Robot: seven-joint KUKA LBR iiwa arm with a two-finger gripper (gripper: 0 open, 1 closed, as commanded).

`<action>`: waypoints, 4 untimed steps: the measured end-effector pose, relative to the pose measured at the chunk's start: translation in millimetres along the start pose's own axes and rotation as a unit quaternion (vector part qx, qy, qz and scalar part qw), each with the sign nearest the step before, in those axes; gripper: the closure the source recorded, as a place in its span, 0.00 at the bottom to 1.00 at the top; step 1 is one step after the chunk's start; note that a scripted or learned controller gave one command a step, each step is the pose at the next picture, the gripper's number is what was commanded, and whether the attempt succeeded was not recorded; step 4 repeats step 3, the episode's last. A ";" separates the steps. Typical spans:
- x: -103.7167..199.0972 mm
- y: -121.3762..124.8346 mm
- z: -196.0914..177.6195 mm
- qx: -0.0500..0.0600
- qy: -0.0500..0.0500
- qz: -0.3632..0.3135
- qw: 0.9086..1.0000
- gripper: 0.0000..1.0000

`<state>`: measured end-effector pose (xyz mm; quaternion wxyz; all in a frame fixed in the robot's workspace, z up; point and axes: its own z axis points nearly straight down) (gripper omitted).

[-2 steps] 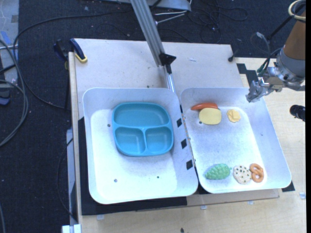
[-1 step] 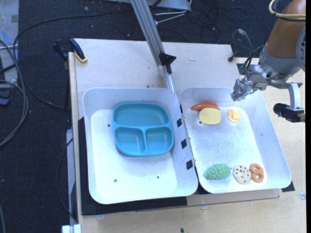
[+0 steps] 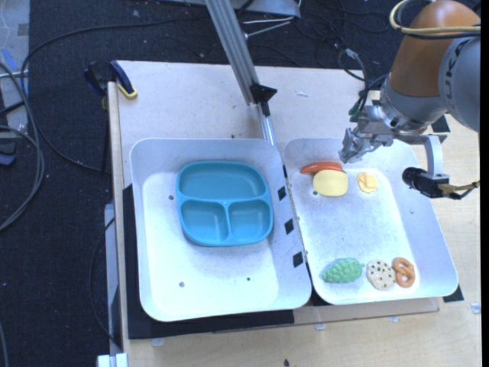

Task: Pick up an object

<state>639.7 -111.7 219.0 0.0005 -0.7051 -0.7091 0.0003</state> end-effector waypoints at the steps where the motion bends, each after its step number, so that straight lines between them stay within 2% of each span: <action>1: 48.3 -0.2 6.7 0.000 0.000 0.000 1.000 1.00; 2: 113.4 3.6 4.8 -0.001 0.001 -0.001 1.000 1.00; 3: 164.4 7.3 9.9 -0.001 0.000 -0.001 1.000 1.00; 4: 164.4 7.3 9.9 -0.001 0.000 -0.001 1.000 1.00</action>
